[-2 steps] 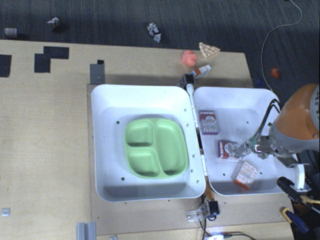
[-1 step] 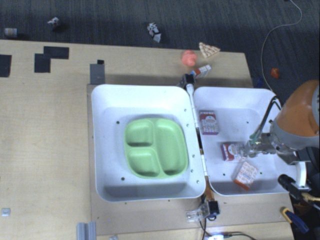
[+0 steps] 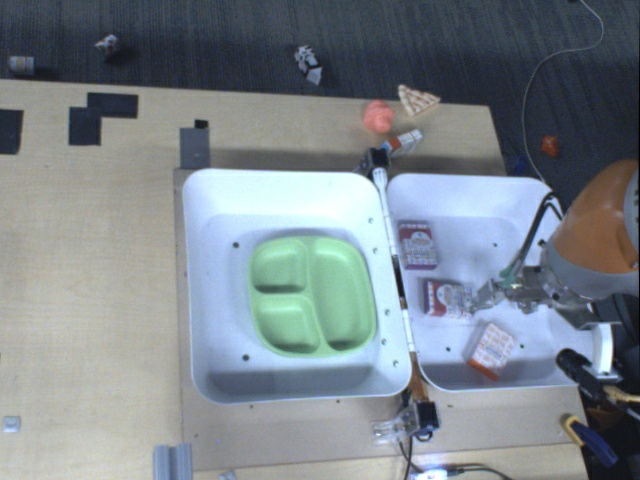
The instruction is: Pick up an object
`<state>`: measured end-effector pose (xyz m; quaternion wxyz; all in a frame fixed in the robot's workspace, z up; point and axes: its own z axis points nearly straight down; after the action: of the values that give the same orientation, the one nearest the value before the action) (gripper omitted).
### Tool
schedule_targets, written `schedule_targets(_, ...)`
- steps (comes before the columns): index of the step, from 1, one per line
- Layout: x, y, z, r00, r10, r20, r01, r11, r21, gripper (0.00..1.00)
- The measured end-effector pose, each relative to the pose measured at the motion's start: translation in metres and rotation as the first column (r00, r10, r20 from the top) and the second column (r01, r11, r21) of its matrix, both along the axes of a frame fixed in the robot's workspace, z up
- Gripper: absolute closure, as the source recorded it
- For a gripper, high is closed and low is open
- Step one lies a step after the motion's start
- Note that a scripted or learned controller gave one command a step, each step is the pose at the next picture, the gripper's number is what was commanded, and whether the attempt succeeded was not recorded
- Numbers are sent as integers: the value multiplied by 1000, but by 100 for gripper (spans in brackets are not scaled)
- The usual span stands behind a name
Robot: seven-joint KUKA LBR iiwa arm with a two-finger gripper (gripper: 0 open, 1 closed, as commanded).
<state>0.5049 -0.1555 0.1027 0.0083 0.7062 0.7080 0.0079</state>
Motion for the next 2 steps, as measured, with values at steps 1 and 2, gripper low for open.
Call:
schedule_targets(1,1,1,10,1000,3,3,-3,1000,0,100)
schedule_targets(2,1,1,10,1000,2,3,-2,1000,0,0)
